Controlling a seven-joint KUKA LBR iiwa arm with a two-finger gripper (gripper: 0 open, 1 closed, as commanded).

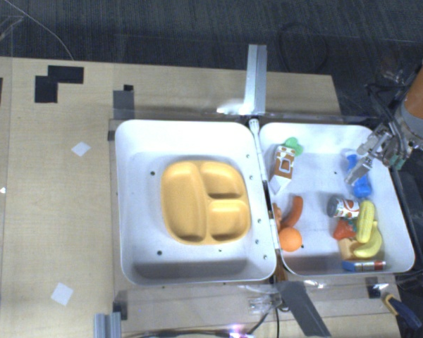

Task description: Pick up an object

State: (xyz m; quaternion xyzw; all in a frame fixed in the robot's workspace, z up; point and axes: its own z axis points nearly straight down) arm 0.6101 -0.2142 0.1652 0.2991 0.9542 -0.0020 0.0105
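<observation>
**Operator:** What is found on the bench (70, 210), taken from the largest item down?

**Technician:** Two shallow white bins are seated side by side. The left bin (137, 189) is occupied by a yellow divided tray (203, 201), laid flat near its centre, with three compartments visible. The right bin (317, 182) is loaded with small objects.

**Operator:** How is the arm positioned?

**Technician:** The arm (421, 108) is seen entering from the right, its orange band visible at the frame edge. The gripper (370, 157) is held over the upper right part of the right bin, pointed down and to the left. The fingers are seen slightly apart, and nothing is clamped between them.

**Operator:** Where are the objects to be picked?

**Technician:** All are located in the right bin. A yellow banana (367, 229) is laid along the right wall, near the front corner. A white carton with a green cap (285, 162) is placed against the left wall, towards the back. An orange sausage-shaped item (294, 210) is laid below it, and an orange ball (290, 239) is set just beside that, at the front left. A blue object (360, 186) is positioned directly under the fingertips; contact cannot be determined. A small grey-and-red can (342, 207) is placed just below the blue object. A red and blue marker (364, 265) is laid along the front wall.
</observation>
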